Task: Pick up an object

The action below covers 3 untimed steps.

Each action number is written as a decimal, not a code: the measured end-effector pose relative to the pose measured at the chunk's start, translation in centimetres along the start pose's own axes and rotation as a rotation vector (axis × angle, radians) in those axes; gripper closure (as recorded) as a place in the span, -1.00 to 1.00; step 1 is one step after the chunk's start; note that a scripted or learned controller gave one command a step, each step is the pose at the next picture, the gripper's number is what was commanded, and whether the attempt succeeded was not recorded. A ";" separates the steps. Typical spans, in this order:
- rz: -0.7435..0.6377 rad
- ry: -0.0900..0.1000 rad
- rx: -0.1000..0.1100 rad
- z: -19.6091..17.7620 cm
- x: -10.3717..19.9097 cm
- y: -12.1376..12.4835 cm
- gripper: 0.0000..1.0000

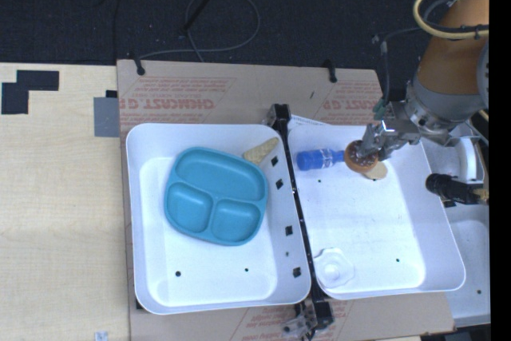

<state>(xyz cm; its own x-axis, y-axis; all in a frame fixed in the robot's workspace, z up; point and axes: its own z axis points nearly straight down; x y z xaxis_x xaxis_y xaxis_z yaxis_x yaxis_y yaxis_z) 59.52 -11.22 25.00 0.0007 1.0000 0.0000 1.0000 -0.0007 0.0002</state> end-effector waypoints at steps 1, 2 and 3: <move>-0.003 0.002 0.005 1.2 4.5 -0.7 1.00; -0.004 0.002 0.005 2.5 9.7 -0.8 1.00; -0.005 0.002 0.006 2.6 15.3 -2.4 1.00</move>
<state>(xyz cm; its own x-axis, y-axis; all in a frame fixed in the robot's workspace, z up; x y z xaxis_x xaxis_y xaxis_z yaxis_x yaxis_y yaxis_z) 57.15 4.04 22.36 -0.0043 1.0000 0.0015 1.0000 0.0043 -0.0056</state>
